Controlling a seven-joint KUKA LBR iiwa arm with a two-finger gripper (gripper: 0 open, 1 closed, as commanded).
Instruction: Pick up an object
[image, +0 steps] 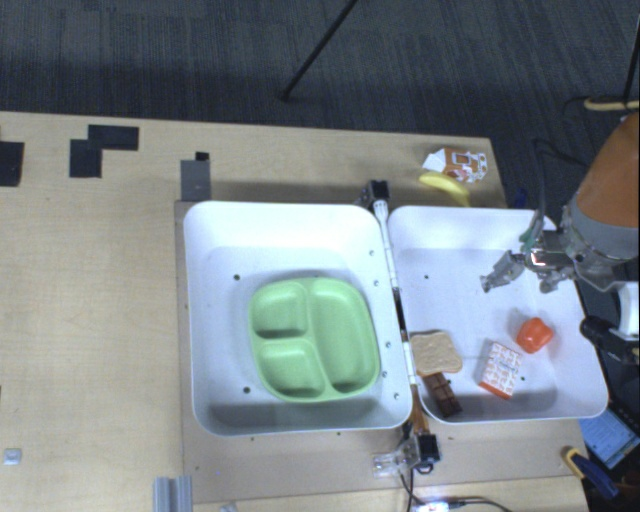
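Note:
The right bin (450, 240) holds an orange round object (534, 334), a white and orange patterned box (500, 369), a tan toast slice (436, 351) and a dark brown bar (441, 394), all near its front. My gripper (512, 270) hangs over the right part of that bin, above and behind the orange object, with its fingers spread and nothing between them. The left bin (210, 300) holds a green divided plate (313, 338).
A yellow banana and a small patterned packet (455, 168) lie on the bench behind the right bin. Black markers sit on the bench at the far left. Cables and clips lie at the front edge between the bins.

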